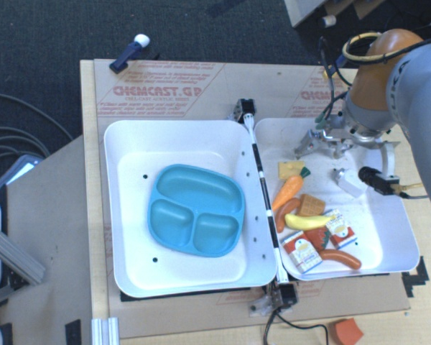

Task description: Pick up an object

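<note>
One yellow banana [308,221] — curved, lying among toy foods.

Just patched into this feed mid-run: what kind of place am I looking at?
Probably a robotics lab pick-and-place bench. Two white bins sit on a protective-papered board, the right one holding toy food such as a carrot and banana, the left a blue divided plate. Loose cables lie on dark carpet.

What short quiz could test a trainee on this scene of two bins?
1. True or false: the blue plate lies in the left bin.
2. Which food touches the carrot from below: A banana, B sausage, C cheese?
3. Fill in: the end effector hovers over the ___ bin.

Key: 1 true. 2 B, the sausage. 3 right, meaning the right bin.
</note>
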